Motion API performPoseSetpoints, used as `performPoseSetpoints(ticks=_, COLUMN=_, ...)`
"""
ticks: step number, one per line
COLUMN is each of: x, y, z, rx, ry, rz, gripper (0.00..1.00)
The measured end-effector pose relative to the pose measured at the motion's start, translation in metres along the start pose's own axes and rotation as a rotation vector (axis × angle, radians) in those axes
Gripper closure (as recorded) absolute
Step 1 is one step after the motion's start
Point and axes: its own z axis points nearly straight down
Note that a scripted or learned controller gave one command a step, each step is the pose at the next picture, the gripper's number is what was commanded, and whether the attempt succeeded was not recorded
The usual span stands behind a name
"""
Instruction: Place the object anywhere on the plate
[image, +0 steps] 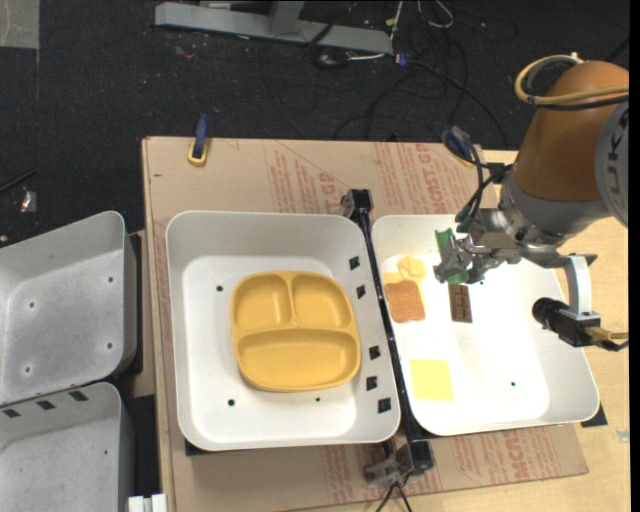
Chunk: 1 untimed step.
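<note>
Cardboard sheet (300, 165) — red mirrored print, perhaps "MACRO".

The arm (575, 130) is showing a bulbous orange band above a grey wrist, with a yellowish cable looping over its top. Thin dark cables are trailing down to the hand (462, 262), which is showing green parts.

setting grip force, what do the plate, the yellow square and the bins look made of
Plate: likely molded plastic, matte yellow, with smooth rounded dividers. Yellow square: flat and thin, perhaps foam or soft plastic play cheese; the view leaves it open. Bins: white, rounded rims with a slight sheen, probably molded plastic.
</note>
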Motion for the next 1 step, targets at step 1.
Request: performPoseSetpoints(ticks=1, x=0.0583, y=0.0096, z=0.0161, rx=0.001, ry=0.000, rz=-0.001, gripper=1.00)
